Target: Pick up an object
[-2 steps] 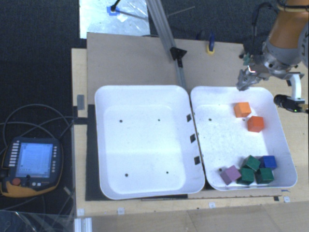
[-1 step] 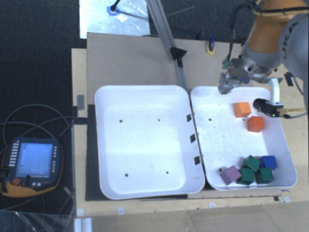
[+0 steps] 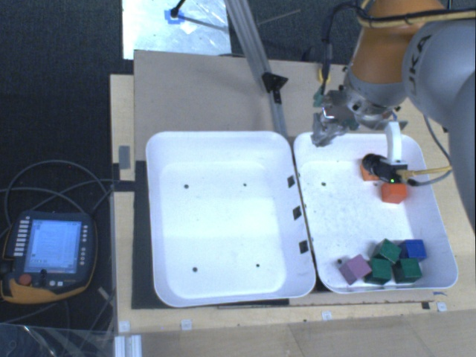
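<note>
Left bin lies open; blocks crowd right bin's near corner.

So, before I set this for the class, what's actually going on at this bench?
A grey robot arm with an orange band reaches in over the right bin, its tool hanging above the bin's far edge. No object shows between its fingers. An orange block lies near the bin's far right, and a cluster of green blocks, a blue block and a purple block sits in the near corner. Nothing has been picked up yet.
</note>
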Motion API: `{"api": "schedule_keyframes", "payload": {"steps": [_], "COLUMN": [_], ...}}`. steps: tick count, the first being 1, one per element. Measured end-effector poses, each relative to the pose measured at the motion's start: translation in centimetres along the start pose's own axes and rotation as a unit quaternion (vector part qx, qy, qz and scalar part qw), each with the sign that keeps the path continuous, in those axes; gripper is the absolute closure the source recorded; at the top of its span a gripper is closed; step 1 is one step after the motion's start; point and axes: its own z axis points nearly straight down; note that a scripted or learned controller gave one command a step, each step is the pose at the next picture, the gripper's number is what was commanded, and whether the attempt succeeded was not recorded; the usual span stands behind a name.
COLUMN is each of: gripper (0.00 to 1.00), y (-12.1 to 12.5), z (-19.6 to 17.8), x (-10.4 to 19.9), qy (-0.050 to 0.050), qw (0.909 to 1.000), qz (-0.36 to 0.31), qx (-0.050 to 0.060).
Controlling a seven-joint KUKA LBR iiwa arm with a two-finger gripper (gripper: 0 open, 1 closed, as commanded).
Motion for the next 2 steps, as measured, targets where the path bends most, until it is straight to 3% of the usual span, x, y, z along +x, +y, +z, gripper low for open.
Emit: {"api": "schedule_keyframes", "payload": {"steps": [2], "gripper": [1.0], "y": [-2.0], "z": [0.7], "x": [10.6], "qy": [0.0], "qw": [1.0], "qz": [0.001], "qx": [0.001]}}
